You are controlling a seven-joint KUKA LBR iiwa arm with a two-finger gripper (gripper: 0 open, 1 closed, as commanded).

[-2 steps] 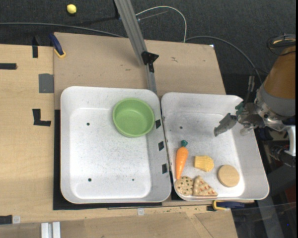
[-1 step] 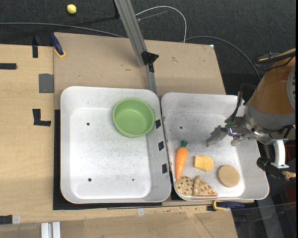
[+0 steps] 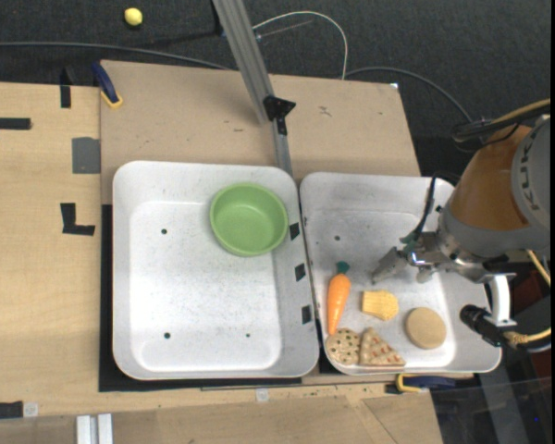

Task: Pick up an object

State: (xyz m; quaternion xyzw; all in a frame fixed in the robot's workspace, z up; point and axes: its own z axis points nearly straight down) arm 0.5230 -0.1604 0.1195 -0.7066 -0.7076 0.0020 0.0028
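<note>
hand (image 3: 388, 265) fingers apart, empty, low in right bin (image 3: 370, 192) | nearest targets: yellow piece (image 3: 379, 305), carrot (image 3: 338, 302) just below | toys crowd near edge, approach from above

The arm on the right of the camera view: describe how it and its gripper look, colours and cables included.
The arm is bulky and rounded, a grey shell with a broad orange band above the wrist. Below the band sits a grey metallic wrist section leading to a small, dark grey gripper. A thin black cable curves along the wrist, and a white-and-black fitting with yellowish wiring hangs at the lower right.
</note>
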